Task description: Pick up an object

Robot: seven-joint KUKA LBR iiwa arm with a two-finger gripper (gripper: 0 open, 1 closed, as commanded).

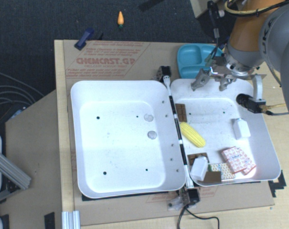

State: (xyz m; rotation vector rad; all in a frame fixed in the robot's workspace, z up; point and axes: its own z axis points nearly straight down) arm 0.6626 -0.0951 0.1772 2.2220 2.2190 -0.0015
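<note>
Surface carries two white bins; yellow corn cob [192, 134] lies in right bin [259, 168], jaws [212, 81] released above its far rim.

1. The brown board [111, 56] under the bins bears red printed letters that read about "CHEMCAST GP".
2. The smaller red lines around it are too blurred to read.

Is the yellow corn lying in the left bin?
No, the corn lies in the right bin, near its left wall.
</note>
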